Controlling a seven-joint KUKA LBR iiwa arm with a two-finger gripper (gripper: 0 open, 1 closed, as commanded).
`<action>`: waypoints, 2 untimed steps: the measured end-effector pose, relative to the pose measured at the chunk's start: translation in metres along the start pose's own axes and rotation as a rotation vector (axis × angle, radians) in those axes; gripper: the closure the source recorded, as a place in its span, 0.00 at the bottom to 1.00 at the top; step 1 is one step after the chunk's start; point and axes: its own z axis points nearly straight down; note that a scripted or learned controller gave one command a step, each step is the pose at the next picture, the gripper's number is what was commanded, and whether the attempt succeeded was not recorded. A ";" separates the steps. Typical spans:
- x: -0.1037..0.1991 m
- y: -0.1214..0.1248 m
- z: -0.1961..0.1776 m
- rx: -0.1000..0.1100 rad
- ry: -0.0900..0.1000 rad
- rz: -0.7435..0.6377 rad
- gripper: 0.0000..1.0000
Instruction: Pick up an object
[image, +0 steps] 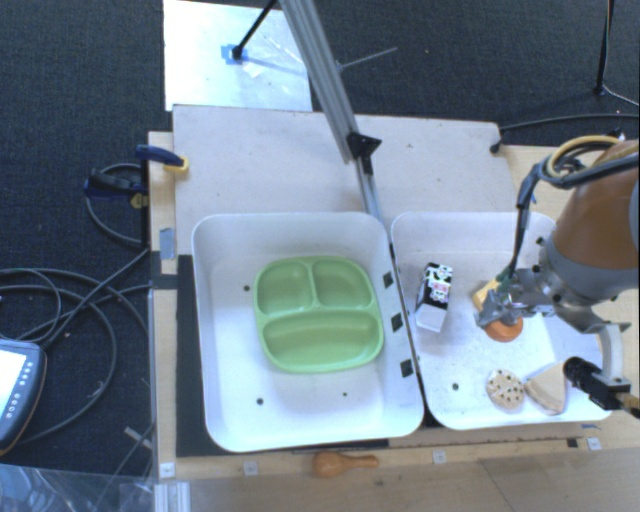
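The arm (600, 225) reaches in from the right over the right bin (470, 232), its end effector (497, 310) low over the bin floor at an orange object (503, 329), with something yellow (484, 294) just beside it on the left. The end effector sits right at the top of the orange object, but whether it is open or closed, and whether it has hold of anything, cannot be told from this angle. A small milk carton (434, 296) with a cow print lies near the bin's left wall, apart from the end effector. Toward the bin's near edge, a cookie (506, 389) lies touching or just beside a sandwich wedge (547, 388). The left bin (225, 400) holds a green divided plate (318, 313), lying flat near its middle. On the worktop (260, 160), in front of the bins, lies a small wooden piece (345, 462). A blue clamp (140, 172) grips the worktop's left edge.
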 end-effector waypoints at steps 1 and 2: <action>0.046 0.033 0.004 -0.004 0.000 -0.008 1.00; 0.091 0.053 -0.011 -0.005 0.001 -0.009 1.00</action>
